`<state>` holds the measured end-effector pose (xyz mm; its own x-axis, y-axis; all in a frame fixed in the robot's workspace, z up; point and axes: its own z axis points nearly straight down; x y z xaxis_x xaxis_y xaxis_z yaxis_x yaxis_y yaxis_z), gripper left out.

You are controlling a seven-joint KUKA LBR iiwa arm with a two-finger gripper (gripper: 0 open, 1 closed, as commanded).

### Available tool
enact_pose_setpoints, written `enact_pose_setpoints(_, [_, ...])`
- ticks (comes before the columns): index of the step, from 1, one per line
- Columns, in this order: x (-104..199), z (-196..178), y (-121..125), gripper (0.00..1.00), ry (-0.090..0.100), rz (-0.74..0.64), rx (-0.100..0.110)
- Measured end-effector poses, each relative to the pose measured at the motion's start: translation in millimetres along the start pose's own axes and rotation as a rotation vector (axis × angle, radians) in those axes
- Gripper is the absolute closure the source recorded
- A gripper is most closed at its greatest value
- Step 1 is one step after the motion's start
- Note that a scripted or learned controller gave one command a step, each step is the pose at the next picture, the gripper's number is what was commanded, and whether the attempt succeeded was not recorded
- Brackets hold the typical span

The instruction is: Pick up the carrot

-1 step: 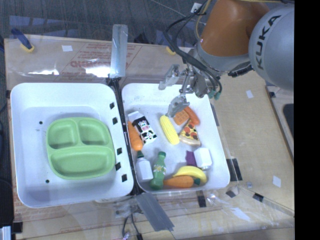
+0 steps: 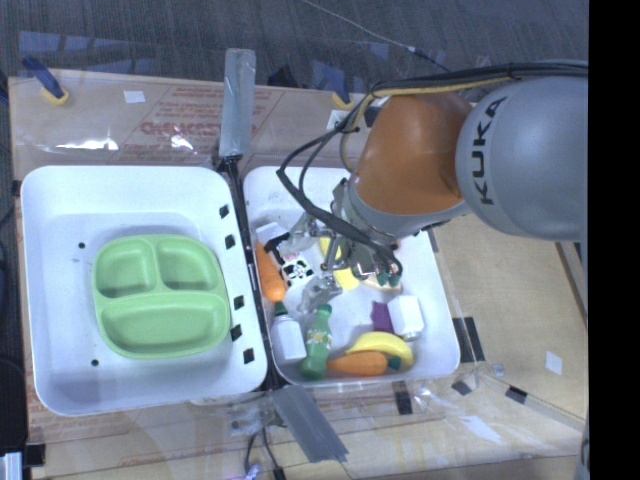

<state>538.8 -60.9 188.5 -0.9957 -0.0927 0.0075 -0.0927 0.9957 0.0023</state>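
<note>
Hovering over the right white bin (image 2: pixel 445 313), the gripper (image 2: pixel 318 286) holds nothing, the long orange carrot (image 2: pixel 269 273) not yet picked up.

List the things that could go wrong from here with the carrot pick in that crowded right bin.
1. The orange carrot lies tight against the right white bin's left wall, so a finger may hit the wall.
2. A second orange vegetable lies by the yellow banana at the near wall; the program might go for the wrong one.
3. The green bottle and other small items crowd the gripper, which could knock or snag them.
</note>
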Motion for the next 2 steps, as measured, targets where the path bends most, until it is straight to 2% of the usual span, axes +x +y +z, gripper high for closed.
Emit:
enact_pose_setpoints(1, [26,52,-29,0.00,-0.004,0.062,0.002])
enact_pose_setpoints(2, [-71,13,-66,0.00,-0.015,0.192,0.003])
